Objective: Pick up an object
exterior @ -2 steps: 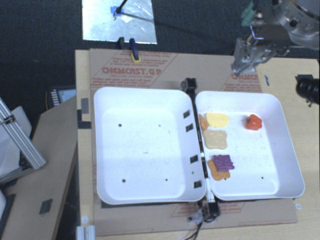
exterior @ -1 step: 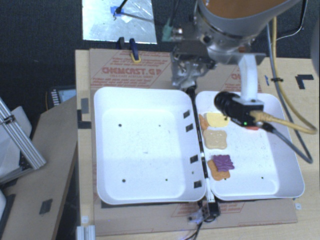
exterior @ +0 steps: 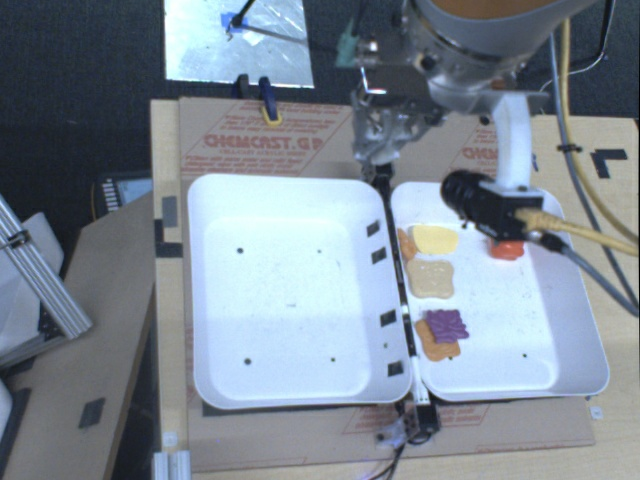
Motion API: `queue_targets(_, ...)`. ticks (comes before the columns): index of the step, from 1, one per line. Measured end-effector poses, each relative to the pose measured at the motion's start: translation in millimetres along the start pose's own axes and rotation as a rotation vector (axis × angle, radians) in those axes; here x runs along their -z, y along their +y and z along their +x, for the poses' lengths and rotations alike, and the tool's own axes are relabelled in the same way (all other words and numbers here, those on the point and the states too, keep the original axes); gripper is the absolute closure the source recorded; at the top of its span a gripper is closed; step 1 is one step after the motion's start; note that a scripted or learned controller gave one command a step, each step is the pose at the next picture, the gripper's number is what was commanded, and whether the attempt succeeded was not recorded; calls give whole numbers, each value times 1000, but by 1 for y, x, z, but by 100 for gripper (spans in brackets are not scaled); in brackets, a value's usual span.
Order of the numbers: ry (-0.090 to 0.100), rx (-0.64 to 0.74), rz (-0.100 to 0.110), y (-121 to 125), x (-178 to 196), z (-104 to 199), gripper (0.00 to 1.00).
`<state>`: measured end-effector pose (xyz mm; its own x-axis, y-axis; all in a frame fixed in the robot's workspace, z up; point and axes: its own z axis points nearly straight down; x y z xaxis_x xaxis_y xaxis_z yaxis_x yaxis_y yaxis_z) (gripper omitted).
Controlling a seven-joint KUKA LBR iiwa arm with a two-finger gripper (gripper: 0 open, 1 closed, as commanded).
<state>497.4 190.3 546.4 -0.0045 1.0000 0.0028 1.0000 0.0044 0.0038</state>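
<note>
I hang my gripper above the far end of the divider between the two bins; whether it is released or clenched I cannot tell. Just right of the divider, in the right bin, lie a yellow piece, a tan slice, purple grapes on an orange piece, and farther right a red piece. The left bin sits left of the divider.

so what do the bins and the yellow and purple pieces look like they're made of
Bins: probably moulded plastic, smooth white, rounded raised rims. Yellow piece: matte, flat, likely soft plastic or foam toy food. Purple piece: same matte look with a bumpy surface; too small to say more.
</note>
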Motion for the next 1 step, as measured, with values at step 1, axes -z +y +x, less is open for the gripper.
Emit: queue_targets(1,2,2,-2,0,11,0,100)
